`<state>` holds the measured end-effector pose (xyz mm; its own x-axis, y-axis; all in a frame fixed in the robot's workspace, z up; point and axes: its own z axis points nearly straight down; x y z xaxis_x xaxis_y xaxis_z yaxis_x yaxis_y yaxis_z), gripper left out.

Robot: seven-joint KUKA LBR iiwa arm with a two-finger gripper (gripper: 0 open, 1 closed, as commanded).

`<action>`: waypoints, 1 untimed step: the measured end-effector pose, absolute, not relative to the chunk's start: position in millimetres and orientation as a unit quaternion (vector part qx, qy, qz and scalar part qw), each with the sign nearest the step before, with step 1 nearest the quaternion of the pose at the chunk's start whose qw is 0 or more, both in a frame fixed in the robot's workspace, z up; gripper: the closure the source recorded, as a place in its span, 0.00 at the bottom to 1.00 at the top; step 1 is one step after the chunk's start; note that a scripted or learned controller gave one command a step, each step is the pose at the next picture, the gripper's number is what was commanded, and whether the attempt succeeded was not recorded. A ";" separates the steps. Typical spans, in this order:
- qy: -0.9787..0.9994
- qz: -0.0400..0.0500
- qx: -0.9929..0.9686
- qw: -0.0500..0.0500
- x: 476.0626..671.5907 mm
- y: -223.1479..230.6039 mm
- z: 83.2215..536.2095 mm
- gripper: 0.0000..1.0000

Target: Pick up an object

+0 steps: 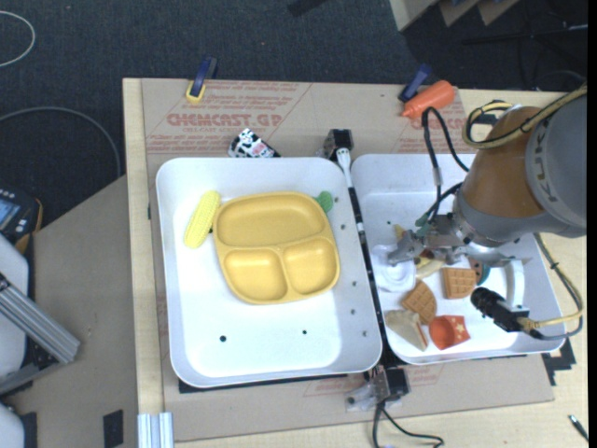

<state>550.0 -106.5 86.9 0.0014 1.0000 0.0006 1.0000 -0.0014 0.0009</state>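
Right white bin (392, 177), centre-right of frame: two-finger gripper (417, 246) low among small toy foods; grip state cannot be told. Items: square tan waffle (458, 282), tan wedge-shaped waffle piece (421, 300), red block (450, 331). Left white bin (177, 278): yellow three-compartment plastic tray (275, 246), yellow toy corn cob (201, 218) just beside its left rim.

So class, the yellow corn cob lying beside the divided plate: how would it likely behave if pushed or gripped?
The corn cob looks rounded and elongated, so it would probably roll sideways when nudged. It appears to be a plastic toy, so likely light and stiff. Its smooth-looking curved surface may slip from a pinch.
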 end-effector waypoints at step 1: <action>0.706 0.003 0.708 0.006 552.9 -108.2 100.9 1.00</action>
